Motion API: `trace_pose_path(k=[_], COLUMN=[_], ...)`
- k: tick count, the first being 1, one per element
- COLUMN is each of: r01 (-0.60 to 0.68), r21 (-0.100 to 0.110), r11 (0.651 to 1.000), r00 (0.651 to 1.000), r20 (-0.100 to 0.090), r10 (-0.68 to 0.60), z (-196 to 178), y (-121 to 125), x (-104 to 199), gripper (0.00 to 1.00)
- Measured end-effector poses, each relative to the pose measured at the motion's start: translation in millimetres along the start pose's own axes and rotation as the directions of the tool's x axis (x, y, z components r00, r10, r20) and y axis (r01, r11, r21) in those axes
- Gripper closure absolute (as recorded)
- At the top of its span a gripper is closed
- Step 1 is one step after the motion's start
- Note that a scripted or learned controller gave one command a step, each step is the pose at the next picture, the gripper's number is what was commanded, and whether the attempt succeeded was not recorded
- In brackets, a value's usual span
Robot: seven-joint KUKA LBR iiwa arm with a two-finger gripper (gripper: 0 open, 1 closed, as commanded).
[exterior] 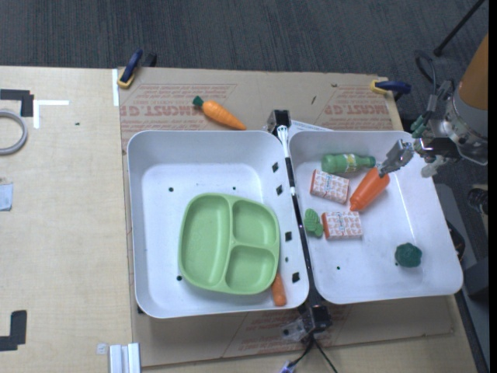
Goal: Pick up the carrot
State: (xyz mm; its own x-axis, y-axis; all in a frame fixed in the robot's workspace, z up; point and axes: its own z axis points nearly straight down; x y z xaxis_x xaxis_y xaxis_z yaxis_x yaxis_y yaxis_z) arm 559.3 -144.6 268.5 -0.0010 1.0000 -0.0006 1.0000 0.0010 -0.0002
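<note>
**Gripper at carrot top end, right bin**

Carrot (pixel 368 190) lies in the right bin (pixel 435 278), upper centre of that bin, tilted: fat orange end toward lower left, narrow end toward upper right. Gripper (pixel 394 160) sits at the carrot's narrow upper end, touching or very nearly so. Fingers look narrow, close together; cannot tell whether the carrot is actually between them.

Just left of the carrot: a pink-and-white packet (pixel 329 186), touching or almost touching its lower end. Above that, a green bottle (pixel 347 162) lying on its side. Below the carrot, a second packet (pixel 342 224), and beside it to the left a small green leafy piece (pixel 313 221). A dark green round item (pixel 408 255) lies near the bin's lower right, well apart from the carrot.

Left bin (pixel 155 169) holds a green divided plate (pixel 230 244), three compartments. A small orange piece (pixel 278 291) rests at the plate's lower right edge, against the bin wall.

Outside the bins, upper centre of frame, another carrot with green top (pixel 219 113) lies on the cardboard (pixel 342 107) covering the surface (pixel 62 231). Blue clamps at the cardboard's upper left (pixel 130 67) and upper right (pixel 390 87) corners.

Arm (pixel 470 111) enters from the right edge, upper right of frame.
</note>
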Motion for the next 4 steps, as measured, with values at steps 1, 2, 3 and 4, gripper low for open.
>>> trace_pose_path(k=[1,2,3,4], r01=[0.015,0.089,0.239,0.237], r21=[-0.003,-0.001,-0.006,-0.008], r11=[1.0,0.996,0.971,0.972], r00=[1.0,0.996,0.971,0.972], r20=[-0.001,0.0,0.002,0.001], r10=[-0.015,-0.089,-0.239,-0.237], z=[174,127,173,163], y=[-5,33,8,9], x=[29,-25,6,7], gripper=[0.0,0.0,0.0,1.0])
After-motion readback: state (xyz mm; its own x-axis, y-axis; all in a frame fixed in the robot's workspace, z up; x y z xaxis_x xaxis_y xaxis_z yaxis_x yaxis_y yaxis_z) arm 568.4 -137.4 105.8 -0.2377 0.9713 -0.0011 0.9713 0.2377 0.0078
